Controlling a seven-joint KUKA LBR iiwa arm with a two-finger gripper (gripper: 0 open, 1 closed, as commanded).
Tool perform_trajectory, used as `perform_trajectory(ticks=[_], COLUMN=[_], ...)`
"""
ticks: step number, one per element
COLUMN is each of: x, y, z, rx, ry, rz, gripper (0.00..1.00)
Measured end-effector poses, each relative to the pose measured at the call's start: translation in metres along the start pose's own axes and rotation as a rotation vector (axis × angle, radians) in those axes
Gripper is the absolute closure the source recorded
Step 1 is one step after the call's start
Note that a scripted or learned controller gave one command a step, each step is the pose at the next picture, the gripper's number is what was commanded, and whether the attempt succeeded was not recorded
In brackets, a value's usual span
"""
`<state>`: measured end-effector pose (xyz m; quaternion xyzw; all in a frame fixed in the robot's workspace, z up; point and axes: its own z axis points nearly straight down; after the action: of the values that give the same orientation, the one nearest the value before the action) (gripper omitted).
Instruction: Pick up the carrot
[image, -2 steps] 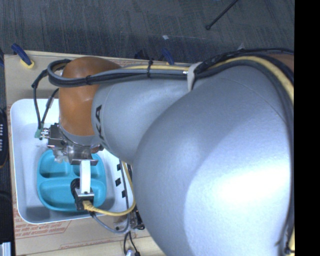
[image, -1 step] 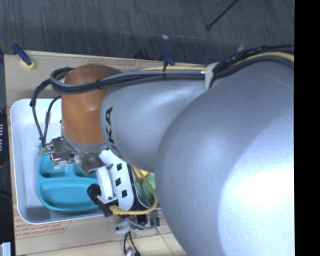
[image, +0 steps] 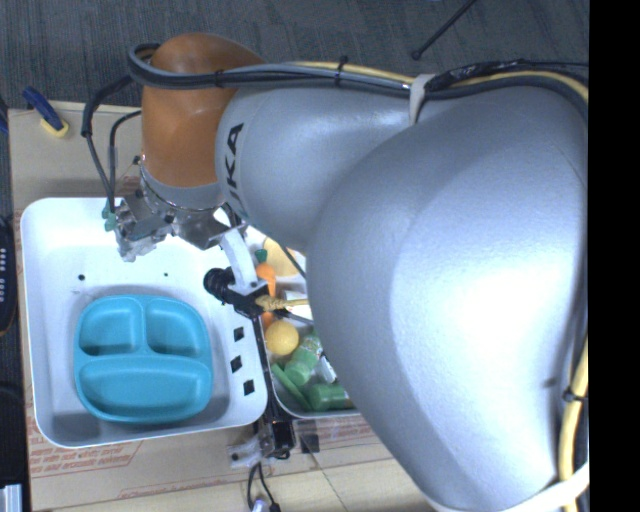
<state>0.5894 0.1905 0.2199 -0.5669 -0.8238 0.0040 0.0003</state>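
a large grey robot arm (image: 430, 270) covers most of the right bin (image: 285, 400). its gripper (image: 128, 232) hangs over the bare back of the left bin (image: 50, 300); whether the claw is spread or closed cannot be told. the carrot (image: 266, 276), a small orange sliver, lies in the right bin just past the divider. the likely risk: the gripper is well apart from the carrot and may close on nothing. a yellow fruit (image: 282, 338) and green items (image: 305, 385) crowd beside it. a blue divided tray (image: 145, 358) sits in the left bin.
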Motion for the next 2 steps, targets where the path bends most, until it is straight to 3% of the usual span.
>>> perform_trajectory(ticks=[1, 2], x=[0.025, -0.051], y=[-0.006, -0.043], z=[0.007, -0.096], rx=[0.006, -0.008], ry=[0.004, 0.001], rz=[0.348, 0.330], gripper=[1.00, 1.00])
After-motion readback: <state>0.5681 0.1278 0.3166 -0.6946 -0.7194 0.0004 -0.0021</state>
